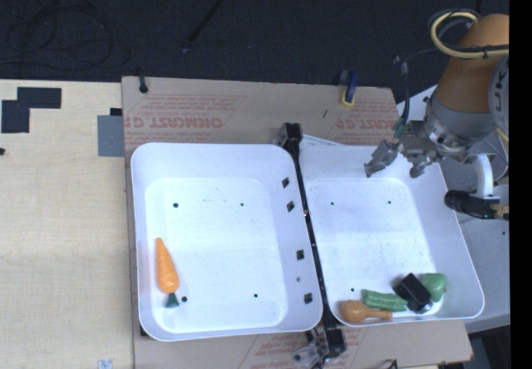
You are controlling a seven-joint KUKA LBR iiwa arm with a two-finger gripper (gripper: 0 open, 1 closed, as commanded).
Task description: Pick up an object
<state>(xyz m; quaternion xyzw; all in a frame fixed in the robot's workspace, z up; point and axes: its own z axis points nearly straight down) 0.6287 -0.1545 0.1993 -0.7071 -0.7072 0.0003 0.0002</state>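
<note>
My gripper [399, 163] hangs over the far right corner of the right bin [378, 218], open with nothing between its fingers. Along that bin's near edge lie a black block [413, 291], a light green piece [434, 282], a dark green pod-like piece [382, 300] and an orange-tan pear-shaped toy [362, 312], all well below the gripper in the view. An orange carrot toy [166, 266] with a dark green stub lies at the left side of the left bin [216, 234].
A black divider rail [301, 226] runs between the two bins. Both bins rest on a cardboard sheet [216, 114] on the bench. A blue and yellow clip [348, 86] sits at the cardboard's far edge.
</note>
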